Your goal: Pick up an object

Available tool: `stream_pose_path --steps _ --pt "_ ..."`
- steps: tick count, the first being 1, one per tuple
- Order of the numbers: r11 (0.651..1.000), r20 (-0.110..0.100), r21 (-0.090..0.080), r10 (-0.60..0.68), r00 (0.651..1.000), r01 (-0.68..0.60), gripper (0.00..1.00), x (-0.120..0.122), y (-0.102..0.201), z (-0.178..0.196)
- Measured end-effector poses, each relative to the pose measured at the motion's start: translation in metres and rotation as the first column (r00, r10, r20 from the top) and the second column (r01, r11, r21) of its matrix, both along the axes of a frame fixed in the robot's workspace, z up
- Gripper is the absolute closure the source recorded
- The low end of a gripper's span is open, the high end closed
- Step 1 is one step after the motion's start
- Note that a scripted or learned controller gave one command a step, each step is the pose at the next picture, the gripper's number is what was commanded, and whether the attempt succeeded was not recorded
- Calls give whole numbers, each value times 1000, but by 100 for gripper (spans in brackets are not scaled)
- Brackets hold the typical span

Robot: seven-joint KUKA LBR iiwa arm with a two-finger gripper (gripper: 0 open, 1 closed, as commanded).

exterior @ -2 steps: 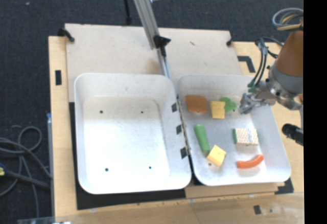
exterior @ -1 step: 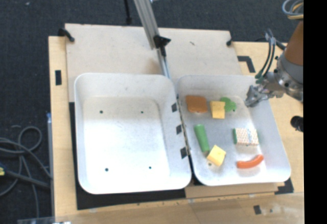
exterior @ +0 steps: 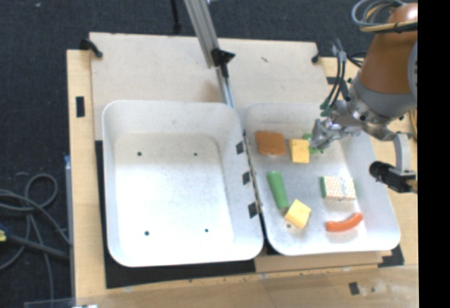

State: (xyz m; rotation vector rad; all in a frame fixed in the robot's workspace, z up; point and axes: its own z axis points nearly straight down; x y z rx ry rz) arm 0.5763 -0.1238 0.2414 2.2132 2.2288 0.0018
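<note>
tool (exterior: 322,136) low over far part of right bin (exterior: 380,229), grip state cannot tell | yellow block (exterior: 300,151) just left of it, beside brown block (exterior: 270,143) | green stick (exterior: 278,189), yellow cube (exterior: 297,214) nearer

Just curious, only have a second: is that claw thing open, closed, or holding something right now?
Gripper: low in the right bin, beside the small yellow block; open or closed cannot be told.

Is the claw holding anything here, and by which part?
Cannot be told. The claw is low beside the upper yellow block, but no object visibly sits between its tips.
</note>
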Motion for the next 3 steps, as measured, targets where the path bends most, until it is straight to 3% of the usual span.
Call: stream_pose_path --steps 2,3 --pt "1000 -1 1 2 1000 -2 100 7 113 10" --pt "1000 0 1 0 1000 0 100 18 155 9"
